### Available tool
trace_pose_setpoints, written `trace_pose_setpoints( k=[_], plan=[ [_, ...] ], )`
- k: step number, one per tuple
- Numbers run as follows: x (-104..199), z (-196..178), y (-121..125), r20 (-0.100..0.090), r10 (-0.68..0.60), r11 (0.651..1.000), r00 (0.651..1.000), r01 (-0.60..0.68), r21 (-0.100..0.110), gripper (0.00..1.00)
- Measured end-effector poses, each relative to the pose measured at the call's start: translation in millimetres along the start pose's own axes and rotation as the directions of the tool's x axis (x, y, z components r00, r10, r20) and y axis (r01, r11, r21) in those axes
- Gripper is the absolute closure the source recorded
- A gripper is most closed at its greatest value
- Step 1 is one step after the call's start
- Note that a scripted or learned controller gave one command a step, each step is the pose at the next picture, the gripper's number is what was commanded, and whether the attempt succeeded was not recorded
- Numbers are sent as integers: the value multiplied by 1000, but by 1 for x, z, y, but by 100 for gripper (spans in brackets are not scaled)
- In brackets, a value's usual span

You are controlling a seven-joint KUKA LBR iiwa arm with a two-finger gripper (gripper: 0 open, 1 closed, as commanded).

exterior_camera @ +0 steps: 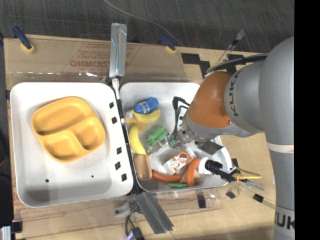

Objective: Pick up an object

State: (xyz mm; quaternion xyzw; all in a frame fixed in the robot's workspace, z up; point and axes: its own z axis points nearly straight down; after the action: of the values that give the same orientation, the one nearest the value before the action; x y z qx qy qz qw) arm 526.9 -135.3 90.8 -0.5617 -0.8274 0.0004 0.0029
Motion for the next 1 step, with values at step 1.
trace_pose_setpoints(
  k=[1],
  plan=[
    [-15, -1, 88, 3, 209, 978, 978, -209, -2, 0]
  ],
)
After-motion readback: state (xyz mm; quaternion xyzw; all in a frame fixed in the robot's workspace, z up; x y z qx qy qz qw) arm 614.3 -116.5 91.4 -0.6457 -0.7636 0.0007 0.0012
